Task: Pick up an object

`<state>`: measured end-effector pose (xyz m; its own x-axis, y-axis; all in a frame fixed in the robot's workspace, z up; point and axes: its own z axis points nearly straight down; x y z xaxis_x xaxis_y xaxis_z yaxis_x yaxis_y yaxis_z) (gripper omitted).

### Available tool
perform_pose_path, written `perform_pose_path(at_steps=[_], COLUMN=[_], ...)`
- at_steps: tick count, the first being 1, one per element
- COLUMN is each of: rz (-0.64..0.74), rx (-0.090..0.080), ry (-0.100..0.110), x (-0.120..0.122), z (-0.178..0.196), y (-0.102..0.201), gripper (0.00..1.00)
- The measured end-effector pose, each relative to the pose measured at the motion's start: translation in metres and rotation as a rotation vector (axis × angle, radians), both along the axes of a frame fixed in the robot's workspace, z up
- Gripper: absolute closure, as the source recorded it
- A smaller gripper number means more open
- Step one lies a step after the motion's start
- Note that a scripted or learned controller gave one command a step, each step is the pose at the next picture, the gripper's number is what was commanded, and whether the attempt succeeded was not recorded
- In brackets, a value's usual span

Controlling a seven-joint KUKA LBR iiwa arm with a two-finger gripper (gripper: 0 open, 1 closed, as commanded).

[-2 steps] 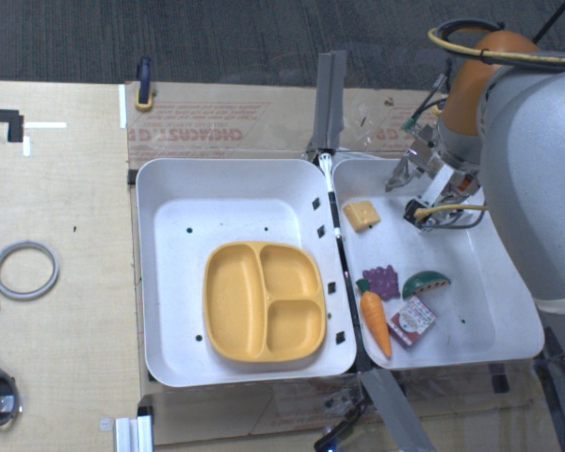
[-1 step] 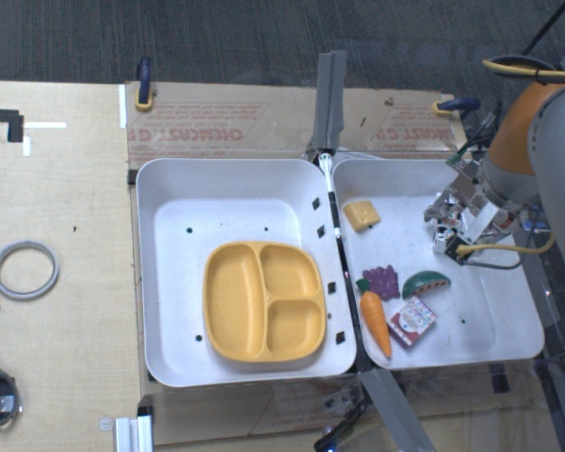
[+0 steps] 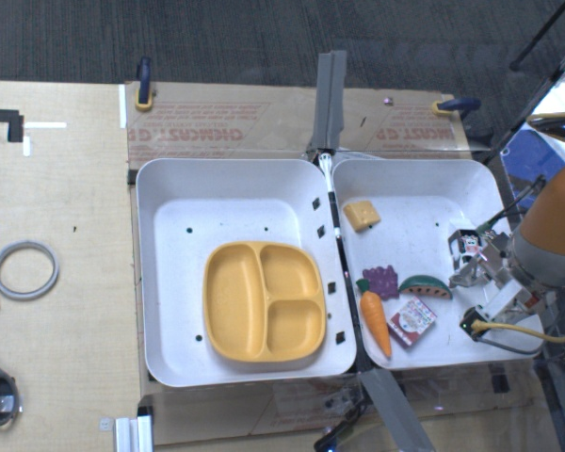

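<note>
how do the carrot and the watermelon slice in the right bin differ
The carrot is orange with a green top, long and tapered; the watermelon slice is red with a green rind, short and curved. The carrot lies along the bin's left wall, running top to bottom; the slice lies crosswise, nearer the middle. Both are toy foods lying flat in the same bin.

A divided plate (image 3: 264, 301) lies in the left bin (image 3: 160, 252). In the right bin (image 3: 424, 182), a cheese wedge (image 3: 362, 216) sits behind grapes (image 3: 381, 280), with a carrot (image 3: 375, 323) in front; a watermelon slice (image 3: 425, 286) lies right of the grapes, a small carton (image 3: 413, 322) before it.
</note>
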<state>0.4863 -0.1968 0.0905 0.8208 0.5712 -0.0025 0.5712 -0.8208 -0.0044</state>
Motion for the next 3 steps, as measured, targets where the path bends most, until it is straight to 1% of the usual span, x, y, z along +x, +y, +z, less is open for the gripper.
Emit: perform_pose_path(at_steps=[1,2,3], rz=[-0.303,-0.185,-0.360], rx=[-0.002,-0.003,-0.003], ry=[0.001,0.000,0.001], x=[0.068,0.039,0.092], z=[0.000,0.052,0.000], y=[0.054,0.023,0.073], gripper=[0.00,0.00,0.00])
